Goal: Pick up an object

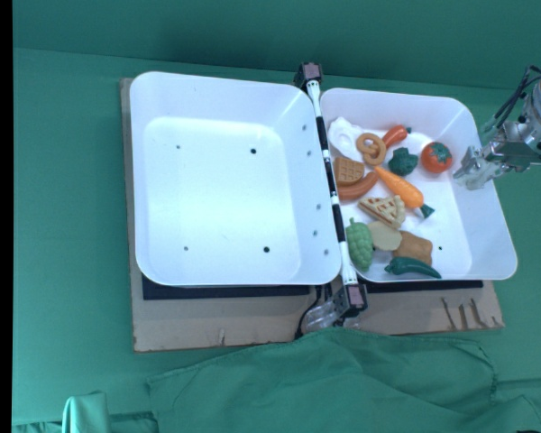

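Note:
The right bin (pixel 483 228) holds several toy foods: a red tomato (pixel 435 157), an orange carrot (pixel 400 186), a pretzel (pixel 371 146), a waffle (pixel 348 169), a sandwich wedge (pixel 384 210), a green hop-like cone (pixel 360 243) and a dark green pepper (pixel 413 267). My gripper (pixel 474 171) hangs over the bin's right rim, a little right of the tomato. Its fingers look spread apart with nothing between them.
The left bin (pixel 162 106) lies beside the right one, joined by a black-and-white divider bar (pixel 332 183). Both rest on a cardboard sheet (pixel 189 327). Crumpled green cloth (pixel 343 382) lies along the front.

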